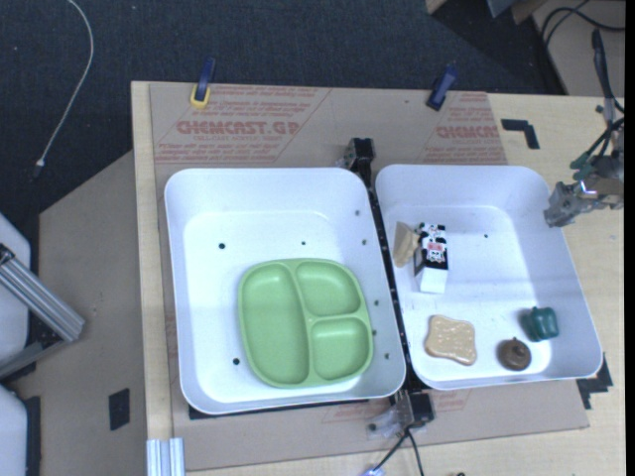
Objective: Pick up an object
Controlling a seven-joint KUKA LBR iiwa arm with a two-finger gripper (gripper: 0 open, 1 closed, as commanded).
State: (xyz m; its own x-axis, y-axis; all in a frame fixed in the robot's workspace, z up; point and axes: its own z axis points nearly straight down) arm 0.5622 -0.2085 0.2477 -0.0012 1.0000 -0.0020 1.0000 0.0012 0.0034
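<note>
The right bin (pixel 496 191) holds a small white milk carton with a black cow print (pixel 432 257), and a tan wedge-shaped piece (pixel 403 243) leans beside it to the left. Nearer the front lie a slice of toast (pixel 450 339), a brown chocolate doughnut (pixel 514 353) and a teal cup-like object (pixel 541 322). My gripper (pixel 568 204) hangs at the bin's far right rim, above its edge and apart from every object. It is small and partly cut by the view's edge.
The left bin (pixel 198 216) holds a green divided plate (pixel 304 320). A black clamp (pixel 360 152) sits between the bins at the back. Blue clips (pixel 203 80) (pixel 442 87) pin the cardboard sheet. Cables hang at the right edge.
</note>
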